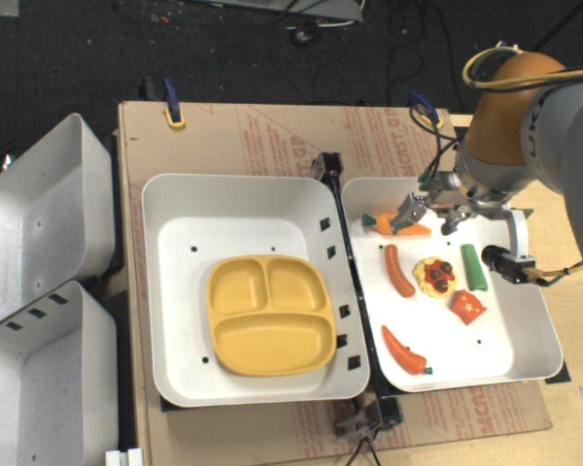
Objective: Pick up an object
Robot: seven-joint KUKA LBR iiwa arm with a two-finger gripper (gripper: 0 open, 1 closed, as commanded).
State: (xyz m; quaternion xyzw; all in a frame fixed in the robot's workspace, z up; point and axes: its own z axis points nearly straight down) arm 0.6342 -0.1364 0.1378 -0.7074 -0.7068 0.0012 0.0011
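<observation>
We're looking down on the worktop (233, 134), two white bins side by side. The left bin (175, 212) carries a yellow tray (270, 315) with three compartments, sitting low and centre in it.

Over to the right bin (525, 343), where the action is. The arm (530, 115) comes in from the upper right of the frame, orange band showing above the wrist, and the tool (429, 214) hangs over the bin's upper left part. Its two fingers stand apart, a moderate gap, one dark fingertip (408, 212) on the left and the other near the right. Just below and left of it lies a carrot (400, 227), orange with a green end, by the bin's upper left corner; the left fingertip sits right at it, but we can't tell whether it touches. Nothing is gripped between the fingers as we see it.

Further down: a sausage (400, 271) lies at a slant, a small pizza (435, 277) just beside it to the right, then a green stick (474, 267) upright in the frame, and a red piece (467, 305) below that. A chilli (404, 350), red with a green stem, lies near the bin's lower left.
</observation>
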